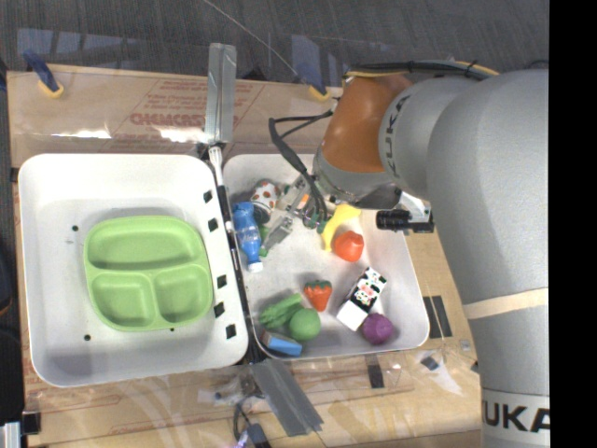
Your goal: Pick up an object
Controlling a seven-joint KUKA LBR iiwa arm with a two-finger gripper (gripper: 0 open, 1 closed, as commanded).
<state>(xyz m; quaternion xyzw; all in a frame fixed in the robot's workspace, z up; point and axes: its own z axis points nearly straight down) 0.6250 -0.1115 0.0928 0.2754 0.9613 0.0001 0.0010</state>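
Grey and orange, my arm reaches in from the right over the right bin, and my pincer hangs low in its upper left part, just beside the blue bottle that lies along the bin's left wall. I cannot tell how my pincer is set or whether anything is caught in it; the metal parts are too tangled with the toys behind them. A small white ball with spots sits just above the pincer, near the far corner. To the right of the pincer, a yellow piece touches an orange-red ball, both partly under my wrist. Lower in the bin lie a strawberry, a black-and-white block, and a purple ball near the right front corner. At the left front corner, a green ball rests against a green leafy piece, with a small blue piece at the front wall. The left bin holds a green divided tray, well apart from my pincer. Both bins stand on the table
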